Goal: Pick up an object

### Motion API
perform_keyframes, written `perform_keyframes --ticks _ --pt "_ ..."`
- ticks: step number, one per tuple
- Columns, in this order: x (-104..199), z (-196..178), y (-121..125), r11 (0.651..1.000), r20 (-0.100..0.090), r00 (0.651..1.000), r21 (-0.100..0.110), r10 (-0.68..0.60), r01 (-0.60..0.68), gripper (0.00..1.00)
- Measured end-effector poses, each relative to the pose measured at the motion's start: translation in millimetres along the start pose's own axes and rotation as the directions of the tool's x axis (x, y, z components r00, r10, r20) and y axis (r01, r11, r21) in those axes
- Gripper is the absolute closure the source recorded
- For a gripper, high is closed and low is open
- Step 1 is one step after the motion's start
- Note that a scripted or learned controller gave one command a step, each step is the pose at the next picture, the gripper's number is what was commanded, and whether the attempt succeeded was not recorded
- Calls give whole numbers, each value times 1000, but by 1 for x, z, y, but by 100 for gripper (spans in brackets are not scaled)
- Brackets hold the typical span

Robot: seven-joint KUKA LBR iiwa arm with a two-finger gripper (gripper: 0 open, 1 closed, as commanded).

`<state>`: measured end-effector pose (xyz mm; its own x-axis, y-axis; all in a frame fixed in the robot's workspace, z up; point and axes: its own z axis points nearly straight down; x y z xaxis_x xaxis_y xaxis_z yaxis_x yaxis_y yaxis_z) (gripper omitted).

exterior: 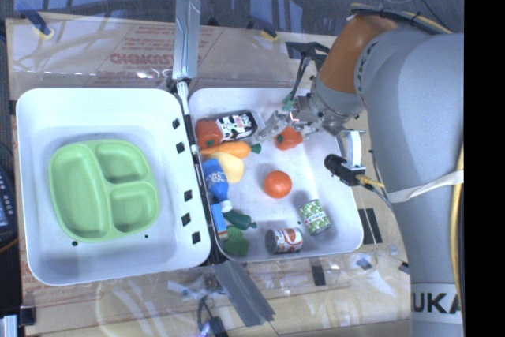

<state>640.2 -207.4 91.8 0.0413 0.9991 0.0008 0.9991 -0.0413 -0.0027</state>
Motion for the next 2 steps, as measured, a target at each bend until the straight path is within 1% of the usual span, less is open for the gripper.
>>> perform_keyframes --ticks 1,2 --pt "2 -11 1 1000 1 1000 1 -8 8 100" --pt "40 -121 16 1000 2 1000 -6 -26 26 100"
